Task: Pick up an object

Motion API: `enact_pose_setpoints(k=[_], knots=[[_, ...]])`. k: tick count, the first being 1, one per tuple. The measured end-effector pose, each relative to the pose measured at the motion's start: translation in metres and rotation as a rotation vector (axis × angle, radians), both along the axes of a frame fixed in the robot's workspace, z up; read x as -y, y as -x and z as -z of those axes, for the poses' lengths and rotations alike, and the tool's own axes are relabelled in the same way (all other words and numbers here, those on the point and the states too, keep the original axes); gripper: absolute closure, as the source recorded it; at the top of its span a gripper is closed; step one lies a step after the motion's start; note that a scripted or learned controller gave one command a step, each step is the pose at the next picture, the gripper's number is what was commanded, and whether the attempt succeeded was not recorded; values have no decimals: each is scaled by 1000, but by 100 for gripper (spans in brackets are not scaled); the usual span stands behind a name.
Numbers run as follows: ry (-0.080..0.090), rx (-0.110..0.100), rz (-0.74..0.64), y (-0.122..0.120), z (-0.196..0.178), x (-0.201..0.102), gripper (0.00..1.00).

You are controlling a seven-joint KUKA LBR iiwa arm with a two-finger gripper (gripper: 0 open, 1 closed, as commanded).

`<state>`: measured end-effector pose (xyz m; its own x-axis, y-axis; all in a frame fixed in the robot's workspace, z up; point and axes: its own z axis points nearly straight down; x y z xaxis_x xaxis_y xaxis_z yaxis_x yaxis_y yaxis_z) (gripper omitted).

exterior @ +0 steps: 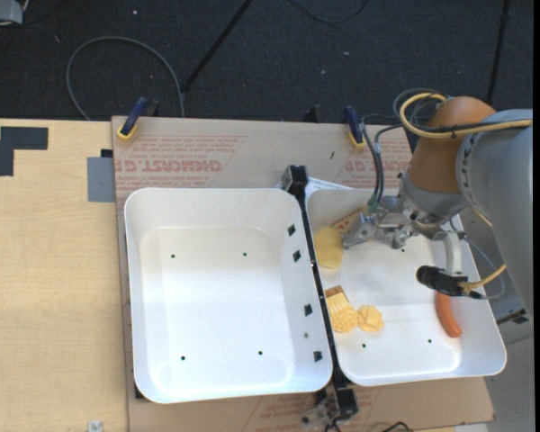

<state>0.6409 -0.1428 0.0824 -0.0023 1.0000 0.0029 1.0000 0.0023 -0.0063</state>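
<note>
In the right bin (486, 354) lie a pale yellow round piece (328, 247) near the divider, a yellow ridged piece (342, 314) with a small yellow lump (371, 319) beside it, and an orange stick-shaped piece (447, 316) near the right wall. My gripper (376, 239) hangs over the bin's far part, just right of the pale yellow piece. It stands open with nothing between its fingers, and its left finger (352, 238) sits close to that piece.
The left bin (139, 241) stands beside the right one, with a black divider strip (308, 268) between them. A black cable fitting (439, 280) hangs from the arm above the orange piece. Clamps (133, 118) hold the cardboard base at the back.
</note>
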Motion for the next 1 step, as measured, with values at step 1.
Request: enact_pose_setpoints(k=[1], knots=[[0,0,1,0,0,0,0]])
